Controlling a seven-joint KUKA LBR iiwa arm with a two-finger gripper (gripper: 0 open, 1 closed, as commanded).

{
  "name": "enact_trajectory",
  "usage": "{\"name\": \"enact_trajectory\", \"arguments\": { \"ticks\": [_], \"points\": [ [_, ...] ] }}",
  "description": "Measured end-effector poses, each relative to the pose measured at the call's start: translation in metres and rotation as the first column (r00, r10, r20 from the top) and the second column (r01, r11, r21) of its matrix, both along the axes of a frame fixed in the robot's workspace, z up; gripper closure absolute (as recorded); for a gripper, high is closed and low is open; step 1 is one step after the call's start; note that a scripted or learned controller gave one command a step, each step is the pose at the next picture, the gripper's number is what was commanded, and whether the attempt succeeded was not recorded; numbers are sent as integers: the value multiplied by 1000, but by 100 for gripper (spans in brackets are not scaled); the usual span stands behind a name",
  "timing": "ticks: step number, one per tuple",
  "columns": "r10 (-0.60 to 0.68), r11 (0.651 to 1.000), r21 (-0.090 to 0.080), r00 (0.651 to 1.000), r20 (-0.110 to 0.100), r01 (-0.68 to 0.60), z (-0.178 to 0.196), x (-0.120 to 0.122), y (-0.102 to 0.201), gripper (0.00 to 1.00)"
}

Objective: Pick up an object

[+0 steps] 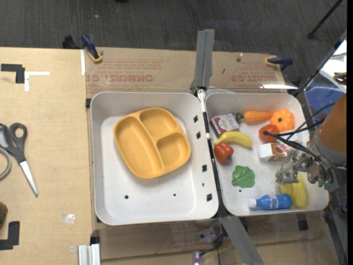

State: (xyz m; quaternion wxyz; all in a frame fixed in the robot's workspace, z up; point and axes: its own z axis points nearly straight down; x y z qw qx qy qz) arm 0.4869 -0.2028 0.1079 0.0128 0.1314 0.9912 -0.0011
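Nearest the camera, a blue bottle is lying on its side in the right bin, long axis left-right, white cap pointing left. Just beside it, a yellow corn cob is lying nearly upright in the picture. The gripper is being held above the corn; its opening cannot be told. Farther back, a banana and a carrot are lying crosswise. The left bin is carrying a yellow divided plate. Beyond, mirrored cardboard lettering is resisting reading.
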Motion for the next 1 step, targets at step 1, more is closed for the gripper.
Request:
{"name": "enact_trajectory", "arguments": {
  "ticks": [1],
  "points": [
    [0,1000,-1,1000,4,0,1,1,0,0]
  ]
}}
